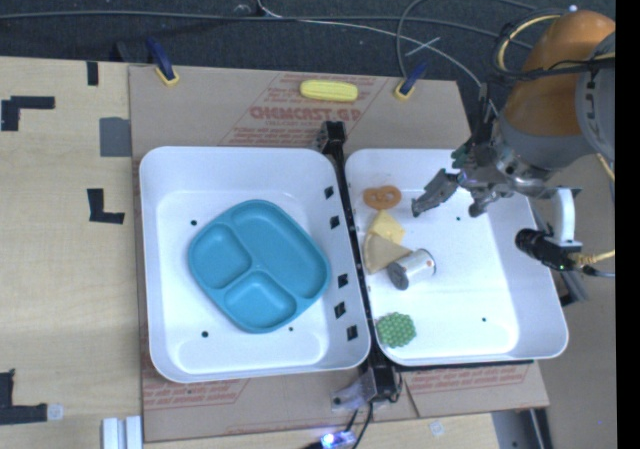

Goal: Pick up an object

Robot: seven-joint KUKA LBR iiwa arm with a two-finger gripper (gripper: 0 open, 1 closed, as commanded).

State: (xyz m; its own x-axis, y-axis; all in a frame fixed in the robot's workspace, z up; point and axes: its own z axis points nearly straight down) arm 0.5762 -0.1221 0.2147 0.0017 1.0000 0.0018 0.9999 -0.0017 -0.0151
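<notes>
From above, you see the gripper point(459, 198) spread wide, pinching nothing, above the right bin point(520, 322). The objects lie at its seven o'clock: brown ring point(381, 198), yellow wedge point(386, 243), metal cylinder point(411, 268), green ball point(396, 329).

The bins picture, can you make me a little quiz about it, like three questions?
1. True or false: the blue tray lies in the left bin.
2. Which thing lies outside both bins? A) the yellow banana B) the green ball C) the metal cup
3. Fill in: the hand hangs over the ____ bin.

Key: 1 true; 2 A; 3 right.
</notes>
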